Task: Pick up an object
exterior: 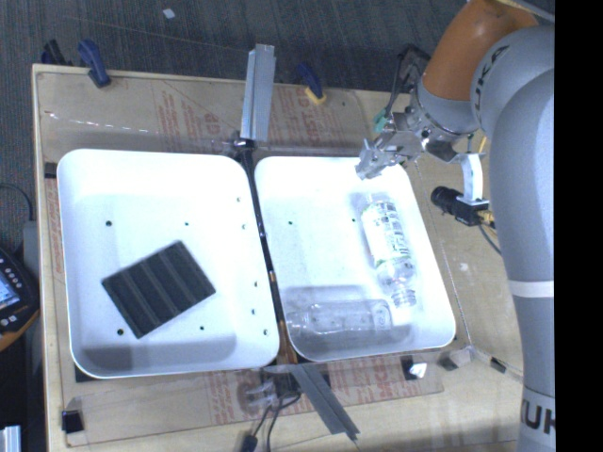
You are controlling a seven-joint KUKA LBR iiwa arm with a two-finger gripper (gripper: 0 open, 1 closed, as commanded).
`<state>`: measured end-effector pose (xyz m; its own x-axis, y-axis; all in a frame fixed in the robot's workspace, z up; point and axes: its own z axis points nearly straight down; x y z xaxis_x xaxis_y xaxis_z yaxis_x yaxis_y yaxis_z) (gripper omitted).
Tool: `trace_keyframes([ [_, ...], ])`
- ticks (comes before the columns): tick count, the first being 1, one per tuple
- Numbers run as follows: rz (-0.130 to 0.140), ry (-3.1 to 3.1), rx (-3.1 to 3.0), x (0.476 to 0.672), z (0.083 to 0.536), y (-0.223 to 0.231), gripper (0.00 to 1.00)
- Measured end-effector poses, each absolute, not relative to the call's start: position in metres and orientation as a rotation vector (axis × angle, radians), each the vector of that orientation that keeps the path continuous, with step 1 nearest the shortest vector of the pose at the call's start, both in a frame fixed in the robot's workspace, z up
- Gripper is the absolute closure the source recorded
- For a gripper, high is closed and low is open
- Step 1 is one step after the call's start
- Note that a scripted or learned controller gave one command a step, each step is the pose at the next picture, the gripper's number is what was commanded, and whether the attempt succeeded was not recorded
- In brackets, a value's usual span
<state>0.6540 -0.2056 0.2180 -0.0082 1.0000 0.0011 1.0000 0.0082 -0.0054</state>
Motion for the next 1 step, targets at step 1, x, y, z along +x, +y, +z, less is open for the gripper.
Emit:
trace_keyframes([
  [1, 0.003, -2.365, -2.061, 0.6569, 0.1006, -0.2074, 0.0],
])
